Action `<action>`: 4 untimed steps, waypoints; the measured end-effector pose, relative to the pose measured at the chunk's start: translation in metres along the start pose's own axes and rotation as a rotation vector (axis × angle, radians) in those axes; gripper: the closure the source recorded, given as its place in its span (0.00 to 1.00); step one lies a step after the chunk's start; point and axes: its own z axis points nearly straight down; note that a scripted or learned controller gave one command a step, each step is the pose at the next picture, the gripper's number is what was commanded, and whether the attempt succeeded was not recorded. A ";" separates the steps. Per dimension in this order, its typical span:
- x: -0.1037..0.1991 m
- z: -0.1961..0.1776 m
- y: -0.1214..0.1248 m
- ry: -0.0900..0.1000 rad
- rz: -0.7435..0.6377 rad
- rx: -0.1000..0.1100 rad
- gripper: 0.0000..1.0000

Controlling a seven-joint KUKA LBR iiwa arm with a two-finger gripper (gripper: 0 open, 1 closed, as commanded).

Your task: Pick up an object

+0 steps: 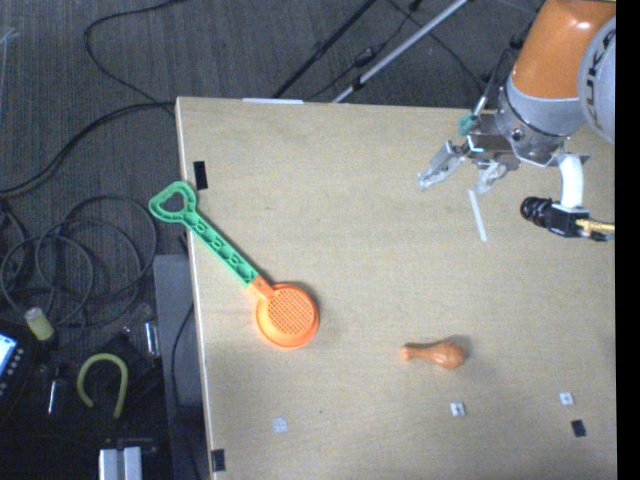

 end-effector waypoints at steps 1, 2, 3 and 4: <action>-0.033 0.177 -0.009 0.000 -0.235 0.000 0.00; -0.012 0.176 0.029 -0.001 -0.259 -0.003 0.00; -0.010 0.167 0.029 0.001 -0.260 -0.004 1.00; -0.010 0.167 0.029 0.001 -0.260 -0.004 0.00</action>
